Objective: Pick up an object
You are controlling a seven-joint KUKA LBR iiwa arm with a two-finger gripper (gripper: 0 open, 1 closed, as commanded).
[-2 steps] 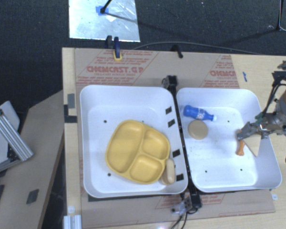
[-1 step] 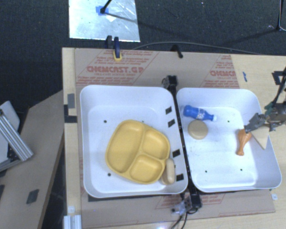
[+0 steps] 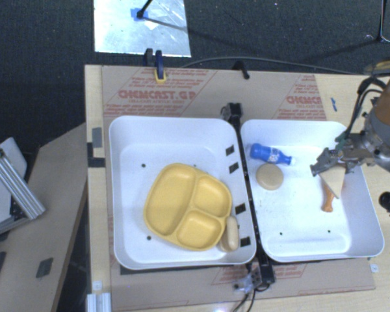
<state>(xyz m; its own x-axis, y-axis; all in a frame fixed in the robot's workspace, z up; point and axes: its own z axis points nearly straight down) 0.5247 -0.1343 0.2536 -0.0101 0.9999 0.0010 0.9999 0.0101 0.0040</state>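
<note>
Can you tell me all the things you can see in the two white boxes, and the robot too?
left bin: one, white, left side of the bench
right bin: one, white, beside it
divided plate: one, yellow, left bin
oval piece: one, tan, left bin, by the plate's lower right edge
bottle: one, blue, right bin, lying down
round piece: one, beige, just below the bottle
wedge piece: one, tan and orange, right bin
tool: one, grey, over the right bin above the wedge

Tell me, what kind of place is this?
Probably a robotics lab test bench: a robot arm reaches over two white bins holding toy-like items, such as a yellow divided plate and a small blue bottle.
</note>
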